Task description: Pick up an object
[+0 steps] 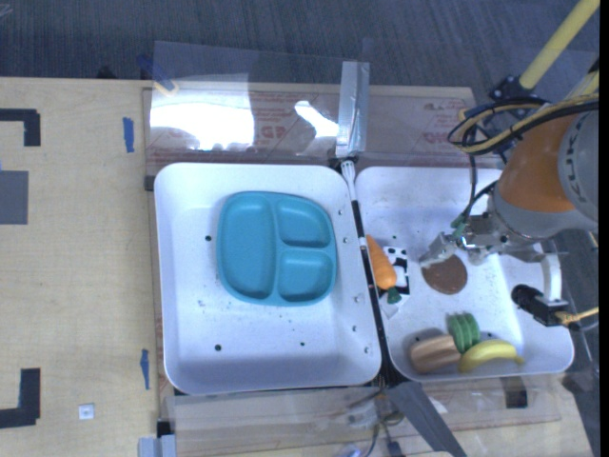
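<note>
The bread roll, green toy and banana are lying at the right bin's front. The gripper is hanging just above the brown cookie, slightly behind it. I can't tell its grip.

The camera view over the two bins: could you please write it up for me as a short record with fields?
left bin: shallow white bin holding a blue plastic divided plate
right bin: shallow white bin holding toy foods
by the divider: orange toy carrot, beside a small black-and-white piece
middle of right bin: flat brown round piece
near edge of right bin: tan bread roll, green ridged vegetable, yellow banana, clustered together
gripper: just above the brown round piece in the picture, fingers too unclear to judge
arm: grey with orange band, reaching in from the right
</note>
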You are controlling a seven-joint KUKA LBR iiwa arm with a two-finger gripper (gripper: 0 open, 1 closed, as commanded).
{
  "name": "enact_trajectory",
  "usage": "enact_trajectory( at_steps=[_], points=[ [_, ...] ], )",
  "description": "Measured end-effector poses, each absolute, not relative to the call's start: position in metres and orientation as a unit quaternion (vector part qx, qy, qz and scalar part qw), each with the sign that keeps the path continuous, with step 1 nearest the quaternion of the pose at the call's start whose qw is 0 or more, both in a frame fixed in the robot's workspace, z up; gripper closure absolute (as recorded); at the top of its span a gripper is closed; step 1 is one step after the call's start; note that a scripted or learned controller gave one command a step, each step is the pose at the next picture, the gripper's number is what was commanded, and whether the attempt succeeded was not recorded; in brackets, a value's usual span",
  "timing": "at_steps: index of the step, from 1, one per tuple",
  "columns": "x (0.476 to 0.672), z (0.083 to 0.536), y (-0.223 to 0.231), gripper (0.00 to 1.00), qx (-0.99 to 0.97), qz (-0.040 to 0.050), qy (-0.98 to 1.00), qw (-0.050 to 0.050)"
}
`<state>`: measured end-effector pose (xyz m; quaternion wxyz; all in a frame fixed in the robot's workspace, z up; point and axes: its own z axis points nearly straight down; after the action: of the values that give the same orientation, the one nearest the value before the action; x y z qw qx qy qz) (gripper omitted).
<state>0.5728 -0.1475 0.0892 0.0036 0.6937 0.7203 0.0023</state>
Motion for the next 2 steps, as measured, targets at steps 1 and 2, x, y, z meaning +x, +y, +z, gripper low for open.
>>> enact_trajectory(
  at_steps=[1,2],
  points=[
    [0.556,0.09,-0.15,0.0,0.603,0.0039,0.798,0.006],
    [0.523,0.09,-0.135,0.0,0.554,0.0031,0.832,0.006]
  ],
)
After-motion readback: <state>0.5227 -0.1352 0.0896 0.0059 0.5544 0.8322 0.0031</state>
